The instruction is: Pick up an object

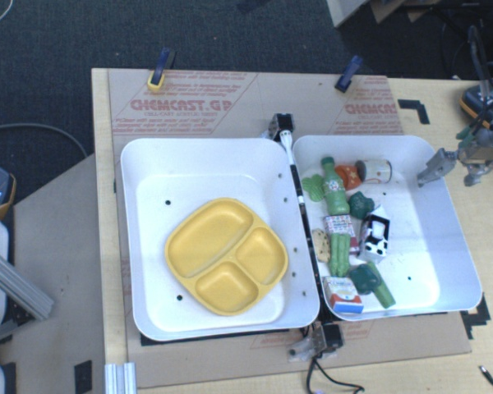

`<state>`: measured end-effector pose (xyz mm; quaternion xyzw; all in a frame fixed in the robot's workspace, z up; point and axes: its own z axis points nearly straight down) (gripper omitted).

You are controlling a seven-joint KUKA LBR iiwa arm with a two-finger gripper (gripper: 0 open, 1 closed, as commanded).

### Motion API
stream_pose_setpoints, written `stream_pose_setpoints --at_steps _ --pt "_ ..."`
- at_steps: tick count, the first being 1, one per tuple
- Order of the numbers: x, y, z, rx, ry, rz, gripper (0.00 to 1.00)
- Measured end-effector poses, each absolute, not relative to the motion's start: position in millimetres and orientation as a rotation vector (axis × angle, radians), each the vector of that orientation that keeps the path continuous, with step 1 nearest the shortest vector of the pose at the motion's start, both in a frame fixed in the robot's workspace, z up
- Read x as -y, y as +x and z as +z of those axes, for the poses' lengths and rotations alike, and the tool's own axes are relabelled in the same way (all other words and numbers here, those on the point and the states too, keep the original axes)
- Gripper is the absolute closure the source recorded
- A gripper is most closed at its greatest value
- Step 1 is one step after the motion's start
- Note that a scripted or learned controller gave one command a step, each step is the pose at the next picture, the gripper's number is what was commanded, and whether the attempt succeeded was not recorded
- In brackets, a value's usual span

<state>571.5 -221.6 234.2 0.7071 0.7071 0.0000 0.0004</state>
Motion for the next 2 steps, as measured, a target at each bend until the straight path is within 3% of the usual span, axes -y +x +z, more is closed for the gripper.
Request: stream_pose_setpoints --at_steps 2 --pt "210 565.0 140 -2.226 2.224 -0.004 0.00"
